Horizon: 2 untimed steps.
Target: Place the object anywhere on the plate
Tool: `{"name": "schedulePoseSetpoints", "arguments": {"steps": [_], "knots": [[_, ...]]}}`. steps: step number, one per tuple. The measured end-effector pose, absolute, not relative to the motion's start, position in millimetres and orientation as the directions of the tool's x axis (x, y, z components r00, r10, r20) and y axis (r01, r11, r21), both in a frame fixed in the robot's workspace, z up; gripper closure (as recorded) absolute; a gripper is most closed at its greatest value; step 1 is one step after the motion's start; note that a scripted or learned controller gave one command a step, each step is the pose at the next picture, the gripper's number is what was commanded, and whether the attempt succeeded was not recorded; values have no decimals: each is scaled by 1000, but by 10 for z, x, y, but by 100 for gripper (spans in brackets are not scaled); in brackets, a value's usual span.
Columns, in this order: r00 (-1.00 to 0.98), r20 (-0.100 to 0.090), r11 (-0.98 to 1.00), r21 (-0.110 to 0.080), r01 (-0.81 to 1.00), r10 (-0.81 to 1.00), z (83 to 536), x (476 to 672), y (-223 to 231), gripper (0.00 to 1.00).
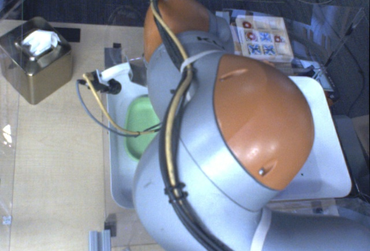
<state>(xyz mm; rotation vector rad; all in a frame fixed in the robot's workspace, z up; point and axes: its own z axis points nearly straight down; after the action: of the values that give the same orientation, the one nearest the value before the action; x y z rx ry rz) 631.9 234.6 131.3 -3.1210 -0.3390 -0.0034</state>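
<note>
A light green plate [137, 125] lies in the left white bin [115, 146]; I see just its left part, since the big grey and orange arm [231, 128] covers the rest. The arm spans both bins and hides its own lower end. A white part with black fittings and cables [107, 79] sticks out at the arm's left, above the bin's far corner. The object for the plate is hidden from me.
A brass-coloured box [37, 62] holding white tissue stands on the wooden bench at the far left. The right bin's rim [329, 128] shows beyond the arm. A printed card [263, 36] lies behind the bins. Grey and yellow cables [98, 114] loop over the bench beside the left bin.
</note>
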Motion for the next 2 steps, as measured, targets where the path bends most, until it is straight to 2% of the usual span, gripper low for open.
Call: {"name": "schedulePoseSetpoints", "arguments": {"steps": [1, 2], "knots": [[977, 7, -977, -4, 213, 213, 1438, 6344, 2325, 100], [977, 9, -977, -5, 211, 211, 1206, 6049, 2356, 100]]}}
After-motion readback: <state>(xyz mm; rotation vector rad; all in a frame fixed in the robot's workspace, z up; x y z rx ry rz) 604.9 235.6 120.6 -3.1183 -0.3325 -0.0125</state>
